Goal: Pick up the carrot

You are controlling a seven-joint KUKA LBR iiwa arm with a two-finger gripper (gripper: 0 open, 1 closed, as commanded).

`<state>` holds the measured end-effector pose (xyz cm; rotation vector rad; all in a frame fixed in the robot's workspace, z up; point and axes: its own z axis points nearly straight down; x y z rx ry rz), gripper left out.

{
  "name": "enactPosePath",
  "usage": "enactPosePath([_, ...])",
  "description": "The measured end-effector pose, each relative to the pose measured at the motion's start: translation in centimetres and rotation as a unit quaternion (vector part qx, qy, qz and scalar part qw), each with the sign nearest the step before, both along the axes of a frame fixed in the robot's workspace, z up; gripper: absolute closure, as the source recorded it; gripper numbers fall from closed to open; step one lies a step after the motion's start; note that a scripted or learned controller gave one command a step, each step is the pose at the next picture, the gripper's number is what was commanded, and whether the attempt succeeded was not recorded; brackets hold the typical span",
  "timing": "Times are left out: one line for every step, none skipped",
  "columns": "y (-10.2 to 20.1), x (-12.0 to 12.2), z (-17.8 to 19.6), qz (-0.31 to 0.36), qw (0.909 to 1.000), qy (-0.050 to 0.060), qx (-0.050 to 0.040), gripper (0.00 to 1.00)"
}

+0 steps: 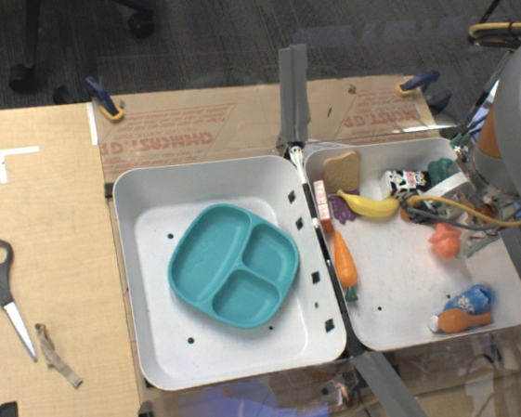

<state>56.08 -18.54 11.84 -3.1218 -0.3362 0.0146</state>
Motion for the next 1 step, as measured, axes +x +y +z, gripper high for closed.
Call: enactPosePath([1.01, -3.82, 4.9, -0.006, 1.0, -0.002, 0.0004, 1.0])
